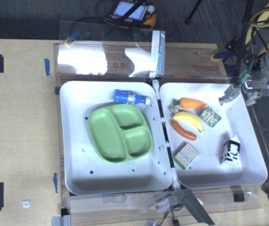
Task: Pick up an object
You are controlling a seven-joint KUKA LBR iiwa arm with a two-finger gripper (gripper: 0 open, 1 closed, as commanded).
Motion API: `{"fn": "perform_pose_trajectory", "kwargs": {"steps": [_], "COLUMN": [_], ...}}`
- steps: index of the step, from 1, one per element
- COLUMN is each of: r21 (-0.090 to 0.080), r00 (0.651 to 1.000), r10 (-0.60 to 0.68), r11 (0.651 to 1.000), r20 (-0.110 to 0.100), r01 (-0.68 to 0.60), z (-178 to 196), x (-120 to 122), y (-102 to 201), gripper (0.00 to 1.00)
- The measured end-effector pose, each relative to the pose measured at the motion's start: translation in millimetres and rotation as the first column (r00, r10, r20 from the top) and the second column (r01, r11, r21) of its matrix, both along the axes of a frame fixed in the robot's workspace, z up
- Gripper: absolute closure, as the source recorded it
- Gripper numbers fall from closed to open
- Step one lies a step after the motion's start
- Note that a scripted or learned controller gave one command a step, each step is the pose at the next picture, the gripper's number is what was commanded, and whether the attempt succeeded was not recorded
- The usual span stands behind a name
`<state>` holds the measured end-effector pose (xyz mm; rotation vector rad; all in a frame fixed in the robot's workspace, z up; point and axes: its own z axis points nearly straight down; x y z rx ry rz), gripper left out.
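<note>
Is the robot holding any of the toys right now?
No. The gripper sits over the right bin's top right corner, with nothing between its jaws.

End effector (pixel 230 94) at frame's right, tilted down-left, nothing between fingers; arm mostly cropped.

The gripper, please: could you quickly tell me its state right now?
Gripper: above the right bin's far right corner, holding nothing visible; open or shut cannot be told.
</note>
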<state>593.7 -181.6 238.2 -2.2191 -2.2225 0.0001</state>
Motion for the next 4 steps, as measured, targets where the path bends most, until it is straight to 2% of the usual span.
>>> {"fn": "perform_pose_trajectory", "kwargs": {"steps": [1,2,3,4], "r21": [0.0,-0.001,-0.003,-0.002], "r00": [1.0,0.997,0.997,0.992], "r10": [-0.015,-0.078,-0.08,-0.124], "r11": [1.0,0.997,0.997,0.992], "r20": [0.0,0.003,0.012,0.002], "r01": [0.015,0.078,0.08,0.124], "z": [-96,-153,-139,-46], "x": [17,5,8,59], "y": [-3,4,2,42], "gripper": [0.0,0.0,1.0,1.0]}}
